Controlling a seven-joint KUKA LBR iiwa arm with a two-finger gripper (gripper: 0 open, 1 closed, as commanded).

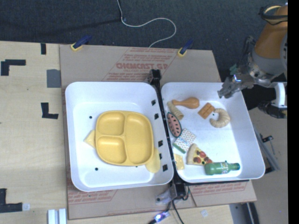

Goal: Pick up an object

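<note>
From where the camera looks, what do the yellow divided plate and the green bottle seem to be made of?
The yellow divided plate looks like moulded plastic: one even colour, soft rounded compartment ridges, a dull sheen. The green bottle lying on its side also looks plastic, glossier, with a small highlight; it is probably toy food, though glass can't be ruled out at this size.
</note>
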